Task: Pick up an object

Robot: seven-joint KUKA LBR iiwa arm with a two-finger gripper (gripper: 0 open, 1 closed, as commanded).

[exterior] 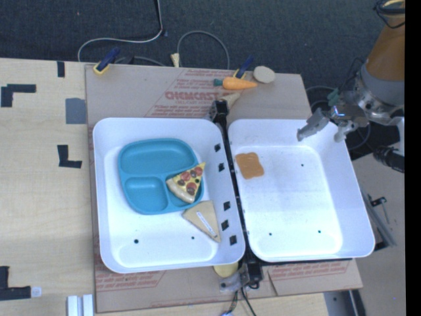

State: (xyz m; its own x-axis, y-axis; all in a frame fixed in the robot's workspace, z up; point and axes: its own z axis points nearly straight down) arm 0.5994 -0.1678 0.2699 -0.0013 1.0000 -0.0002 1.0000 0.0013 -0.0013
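A flat brown toast-like piece (250,165) lies in the right bin (329,242), near its left wall. In the left bin (112,242), a pizza slice (187,182) rests on the right edge of a blue divided plate (148,173). A pale cheese-like wedge (204,219) lies just below the plate. My gripper (325,131) hangs over the right bin's far right corner, open, with nothing between its fingers. It is well to the right of the brown piece and higher in the view.
Beyond the bins, a toy carrot (238,83) and a beige round thing (264,74) lie on the cardboard sheet. Black clips (220,110) join the bins along the middle wall. A yellowish item (227,268) sits below the bins' front edge.
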